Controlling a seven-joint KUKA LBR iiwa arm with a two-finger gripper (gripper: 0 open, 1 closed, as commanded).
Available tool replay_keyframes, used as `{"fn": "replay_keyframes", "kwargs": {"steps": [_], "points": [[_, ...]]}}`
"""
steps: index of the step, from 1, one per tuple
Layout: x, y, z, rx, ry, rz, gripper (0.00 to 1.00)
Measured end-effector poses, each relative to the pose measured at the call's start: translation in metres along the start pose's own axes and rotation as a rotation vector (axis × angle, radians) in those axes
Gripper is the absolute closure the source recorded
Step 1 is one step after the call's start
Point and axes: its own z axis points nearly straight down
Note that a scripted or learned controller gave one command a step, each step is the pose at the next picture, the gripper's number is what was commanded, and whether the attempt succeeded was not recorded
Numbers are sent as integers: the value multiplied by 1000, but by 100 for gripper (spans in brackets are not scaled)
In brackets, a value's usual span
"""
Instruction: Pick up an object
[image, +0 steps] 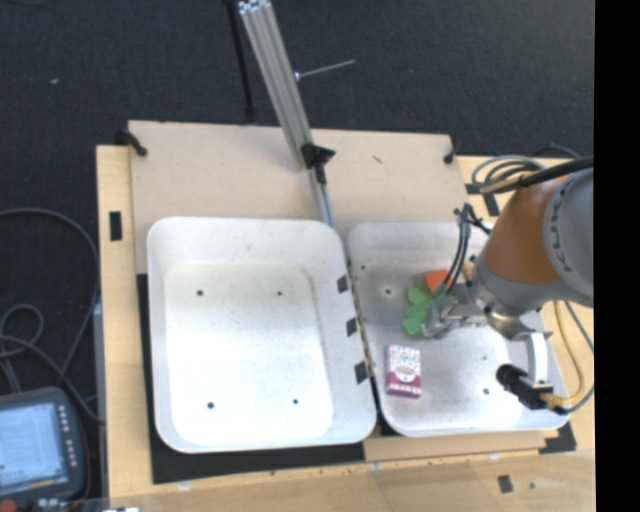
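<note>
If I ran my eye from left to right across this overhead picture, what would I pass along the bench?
Left white bin → right white bin, where the small pink-and-white packet comes first → green object → orange object → the grey and orange robot arm reaching in from the right.

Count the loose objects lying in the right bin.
3 visible: a green object and an orange object beside the gripper mid-bin, and a small pink-and-white box nearer the front. The arm may hide more.
</note>
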Motion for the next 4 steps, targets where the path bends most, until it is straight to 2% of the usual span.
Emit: {"fn": "replay_keyframes", "kwargs": {"steps": [1, 3, 4], "points": [[-3, 8, -46, -1, -1, -13, 100], [-4, 24, -167, -3, -1, -14, 100], [-5, 25, -182, 2, 0, -16, 100]]}}
